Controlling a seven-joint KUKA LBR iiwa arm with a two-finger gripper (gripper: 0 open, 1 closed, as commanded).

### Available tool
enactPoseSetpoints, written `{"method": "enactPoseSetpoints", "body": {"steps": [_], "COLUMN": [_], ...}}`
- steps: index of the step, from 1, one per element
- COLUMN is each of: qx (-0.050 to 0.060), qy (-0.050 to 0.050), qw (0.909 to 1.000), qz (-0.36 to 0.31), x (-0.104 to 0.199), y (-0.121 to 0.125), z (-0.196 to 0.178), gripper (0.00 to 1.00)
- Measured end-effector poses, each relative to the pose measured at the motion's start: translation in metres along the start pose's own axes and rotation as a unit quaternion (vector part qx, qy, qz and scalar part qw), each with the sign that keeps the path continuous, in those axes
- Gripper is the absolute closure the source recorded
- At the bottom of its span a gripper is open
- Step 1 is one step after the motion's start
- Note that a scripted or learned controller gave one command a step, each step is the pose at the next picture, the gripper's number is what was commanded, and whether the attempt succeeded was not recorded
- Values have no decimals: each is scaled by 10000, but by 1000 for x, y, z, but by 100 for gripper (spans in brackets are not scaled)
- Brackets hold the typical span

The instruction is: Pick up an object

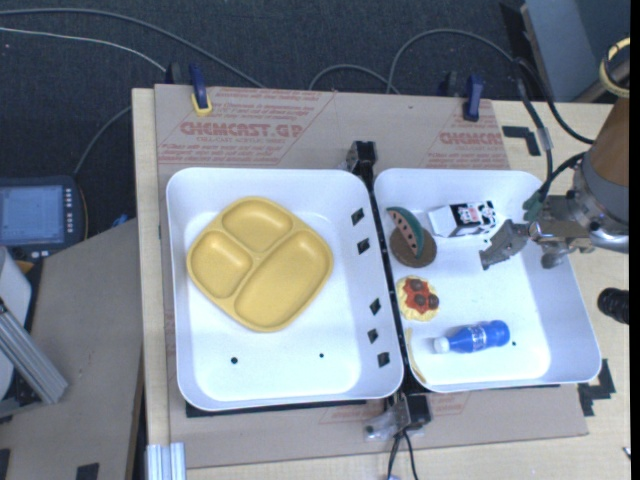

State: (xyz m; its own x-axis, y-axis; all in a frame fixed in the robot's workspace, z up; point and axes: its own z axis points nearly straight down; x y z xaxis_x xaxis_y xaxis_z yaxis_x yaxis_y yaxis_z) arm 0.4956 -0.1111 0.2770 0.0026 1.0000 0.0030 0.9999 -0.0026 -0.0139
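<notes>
Several small objects lie in the right bin (575, 313). A white box with black marks (462, 217) sits near the back, with a brown and green slice-shaped toy (410, 236) to its left. A round yellow toy with red spots (418, 298) lies by the left wall. A blue bottle (478, 337) rests on its side near the front. My gripper (525, 252) hovers over the right half of this bin, just right of the white box. It is open, with nothing between its fingers.
A yellow divided plate (260, 263) lies in the left bin (290, 373). A black divider with clips (372, 258) runs between the two bins. The arm comes in from the right edge, above the bin's right wall.
</notes>
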Motion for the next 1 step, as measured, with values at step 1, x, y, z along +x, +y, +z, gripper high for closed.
{"method": "enactPoseSetpoints", "body": {"steps": [1], "qx": [-63], "qy": [-8], "qw": [10000], "qz": [-15], "x": [0], "y": [2], "z": [-6], "gripper": [0]}}
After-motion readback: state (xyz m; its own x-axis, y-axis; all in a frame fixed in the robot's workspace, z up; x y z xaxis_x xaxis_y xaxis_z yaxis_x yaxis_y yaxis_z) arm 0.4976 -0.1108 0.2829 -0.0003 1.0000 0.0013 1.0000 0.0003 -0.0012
